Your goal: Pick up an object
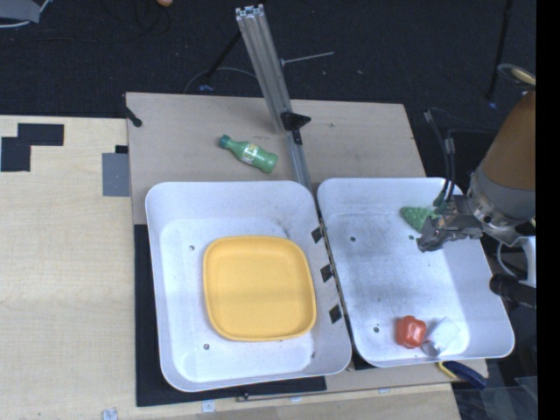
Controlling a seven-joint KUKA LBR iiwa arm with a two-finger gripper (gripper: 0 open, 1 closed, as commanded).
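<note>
we see the tool low by the right bin's far edge, beside a green object; grip state unclear.

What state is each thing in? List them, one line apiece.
Yellow plate: lying flat in the left bin.
Green bottle: on its side on the bench, outside the bins.
Green object: in the right bin, beside the gripper.
Red object: resting near the right bin's front edge.
Gripper: low over the right bin, grasp unclear.

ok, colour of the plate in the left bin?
Yellow, plain. The plate shows clearly in the camera view.
</note>
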